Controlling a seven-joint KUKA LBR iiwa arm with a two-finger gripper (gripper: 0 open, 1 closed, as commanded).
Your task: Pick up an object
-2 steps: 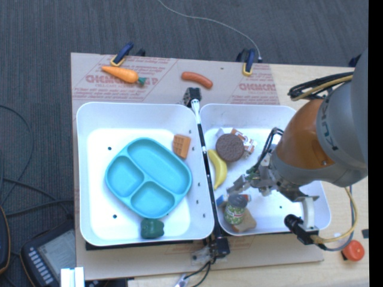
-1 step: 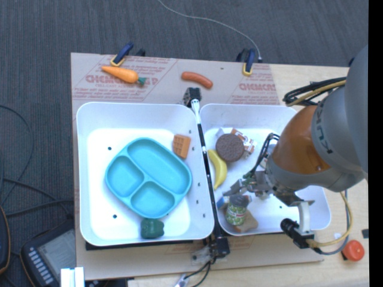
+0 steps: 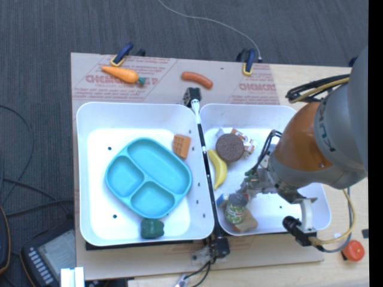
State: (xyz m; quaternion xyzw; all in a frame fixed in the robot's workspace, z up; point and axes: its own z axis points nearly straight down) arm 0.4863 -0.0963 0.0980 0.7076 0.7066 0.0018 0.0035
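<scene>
In right bin (image 3: 311,217), my gripper (image 3: 246,191) low just above green jar (image 3: 236,208), near banana (image 3: 218,167); can't tell grip

The light is even and fairly bright from overhead. The white bins (image 3: 143,113) look nearly washed out, with soft shadows along their inner walls. The arm (image 3: 326,139) looks slightly soft, while the carpet (image 3: 60,17) stays dim and grainy.
</scene>
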